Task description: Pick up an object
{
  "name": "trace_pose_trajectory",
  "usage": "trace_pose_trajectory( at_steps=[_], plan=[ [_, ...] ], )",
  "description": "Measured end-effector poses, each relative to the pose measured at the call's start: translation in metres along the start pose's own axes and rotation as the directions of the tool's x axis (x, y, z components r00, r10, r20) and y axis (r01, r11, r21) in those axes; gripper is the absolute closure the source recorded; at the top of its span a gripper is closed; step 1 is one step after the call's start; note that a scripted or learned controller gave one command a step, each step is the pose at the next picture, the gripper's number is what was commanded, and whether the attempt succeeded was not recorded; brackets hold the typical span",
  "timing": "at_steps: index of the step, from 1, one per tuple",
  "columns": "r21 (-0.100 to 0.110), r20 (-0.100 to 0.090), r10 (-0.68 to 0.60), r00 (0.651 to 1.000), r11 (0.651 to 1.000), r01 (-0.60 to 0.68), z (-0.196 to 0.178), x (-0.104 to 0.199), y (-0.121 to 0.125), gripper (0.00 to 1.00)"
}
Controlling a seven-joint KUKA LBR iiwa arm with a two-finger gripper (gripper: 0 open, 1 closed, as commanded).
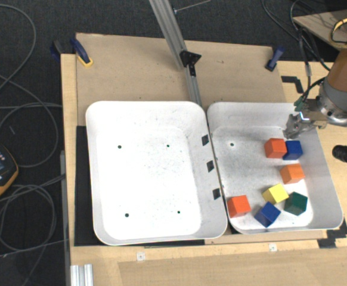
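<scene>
The grey arm with the orange band [344, 76] enters from the right edge of the camera view and ends in a two-finger metal gripper [294, 126] positioned over the upper right part of the right-hand shallow white bin [245, 124]. The pincer's state, apart or together, cannot be told from this view; nothing is seen clamped in it.

Candidate objects for pickup all lie in the right-hand bin:

- An orange-red cube [275, 148] and a blue cube [293, 149] sit side by side, touching, just below the gripper. The blue cube is the nearer of the two to the gripper tip, almost directly under it in the view; the orange-red cube lies slightly to the left. Whether the gripper touches either cube cannot be determined.
- An orange cube [291, 173] lies alone below that pair, near the right wall of the bin.
- A yellow cube [275, 193], a dark green cube [296, 204] and a second blue cube [267, 214] form a close cluster near the bin's lower right corner, well apart from the gripper.
- A second orange-red cube [239, 205] lies to the left of the cluster, near the lower edge of the bin.

The left-hand shallow white bin [102, 159] adjoins the right-hand bin along its left wall. Both bins rest on a light wooden bench [132, 58]. A slanted metal rail [172, 34] crosses the top of the bench toward the joint between the bins.
</scene>
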State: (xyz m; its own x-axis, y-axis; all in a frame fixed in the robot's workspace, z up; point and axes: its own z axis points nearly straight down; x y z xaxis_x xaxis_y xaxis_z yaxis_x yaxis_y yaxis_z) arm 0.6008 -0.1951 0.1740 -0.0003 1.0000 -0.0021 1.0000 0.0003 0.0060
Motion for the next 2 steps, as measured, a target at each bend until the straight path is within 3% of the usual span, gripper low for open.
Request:
trace_pose_trajectory(
  at_steps=[2],
  plan=[
    [-0.002,0.001,-0.001,1.0,1.0,0.001,-0.104,0.004,-0.004,1.0]
  ],
)
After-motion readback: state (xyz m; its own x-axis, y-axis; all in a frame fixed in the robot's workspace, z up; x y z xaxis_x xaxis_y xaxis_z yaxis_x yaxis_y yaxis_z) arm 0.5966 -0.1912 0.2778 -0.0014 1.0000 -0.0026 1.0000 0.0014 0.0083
